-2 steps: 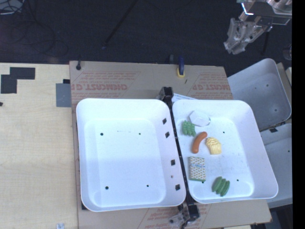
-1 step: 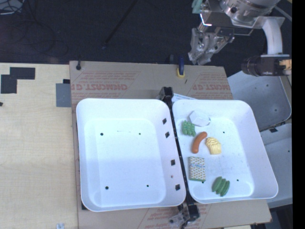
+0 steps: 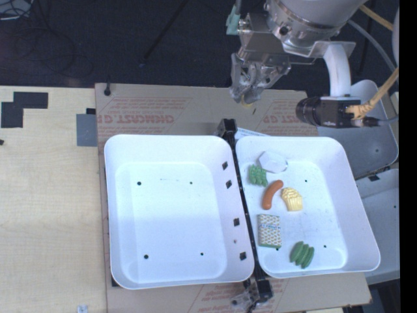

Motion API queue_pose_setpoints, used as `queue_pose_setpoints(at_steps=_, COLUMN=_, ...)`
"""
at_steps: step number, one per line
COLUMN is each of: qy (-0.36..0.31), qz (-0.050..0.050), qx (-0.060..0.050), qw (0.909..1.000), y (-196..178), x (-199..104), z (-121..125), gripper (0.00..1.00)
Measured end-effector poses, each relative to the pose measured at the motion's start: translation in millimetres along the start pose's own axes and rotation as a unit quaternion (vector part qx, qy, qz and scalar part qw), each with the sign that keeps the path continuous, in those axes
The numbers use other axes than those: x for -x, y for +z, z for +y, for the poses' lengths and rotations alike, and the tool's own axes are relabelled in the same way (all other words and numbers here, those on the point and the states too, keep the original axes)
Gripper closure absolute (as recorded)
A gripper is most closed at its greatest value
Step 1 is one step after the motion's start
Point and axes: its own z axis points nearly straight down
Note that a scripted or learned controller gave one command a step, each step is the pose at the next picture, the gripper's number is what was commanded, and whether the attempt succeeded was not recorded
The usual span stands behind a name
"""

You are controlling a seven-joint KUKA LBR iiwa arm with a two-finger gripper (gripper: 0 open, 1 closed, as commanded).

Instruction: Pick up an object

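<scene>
My gripper [image 3: 249,95] hangs high above the bench, over the cardboard behind the two bins, and I see nothing between its fingers. The right bin [image 3: 339,175] holds several small items: a white faceted piece [image 3: 273,162], a green ridged piece [image 3: 257,175], an orange sausage [image 3: 272,194], a yellow corn-like piece [image 3: 292,199], a patterned rectangular block [image 3: 268,230] and a dark green pod [image 3: 301,254]. All of them lie well below and in front of the gripper.
The left bin [image 3: 168,210] sits beside the right one, with a black clip strip [image 3: 236,194] along the shared wall. Brown cardboard [image 3: 163,113] lies under both bins. A pale wooden tabletop [image 3: 45,194] extends to the left.
</scene>
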Motion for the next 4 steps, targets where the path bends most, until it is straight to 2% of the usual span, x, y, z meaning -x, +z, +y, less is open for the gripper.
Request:
queue_pose_setpoints(at_steps=1, qy=0.004, qz=-0.001, qx=0.001, qw=1.0000, y=1, x=13, z=59, gripper=1.00)
queue_pose_setpoints(at_steps=2, qy=0.001, qz=0.000, qx=0.001, qw=1.0000, y=0, x=-37, z=53, gripper=1.00)
queue_pose_setpoints(at_steps=3, qy=0.001, qz=0.000, qx=0.001, qw=1.0000, y=1, x=-88, z=63, gripper=1.00)
queue_pose_setpoints(at_steps=4, qy=0.001, qz=-0.001, qx=0.001, qw=1.0000, y=1, x=-100, z=90, gripper=1.00)
